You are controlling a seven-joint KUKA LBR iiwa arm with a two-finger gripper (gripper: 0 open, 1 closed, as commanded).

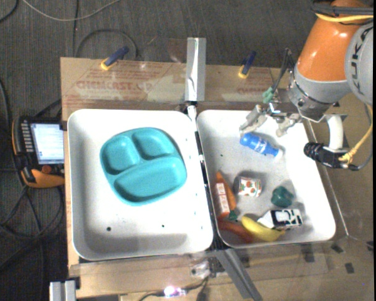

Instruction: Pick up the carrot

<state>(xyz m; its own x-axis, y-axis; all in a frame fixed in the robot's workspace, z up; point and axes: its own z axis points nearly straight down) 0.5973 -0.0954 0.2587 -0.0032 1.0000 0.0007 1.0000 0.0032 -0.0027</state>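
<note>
A black handheld pendant with a lit screen (pixel 41 144) lies off the counter's left edge, out of the way of the work. The left shallow white bin (pixel 81 231) holds a turquoise plastic divided plate (pixel 144 163) near its middle, probably set there as a place to receive things. In the right shallow white bin (pixel 326 231), the orange carrot (pixel 239 231) lies flat at the near edge, toward the near left corner, partly under a yellow banana (pixel 263 228) that rests across its right end; a slim red-orange packet (pixel 222 196) stands just beside it along the left wall. Farther right sit a small white printed cube (pixel 248 187), a dark green lump (pixel 282 197) and a black-and-white box (pixel 287 217). A blue bottle with a white label (pixel 259 144) lies near the far edge. The gripper (pixel 271 119) hovers just above that bottle with its fingers spread apart and nothing between them, well apart from the carrot, so the approach seems not yet begun.
</note>
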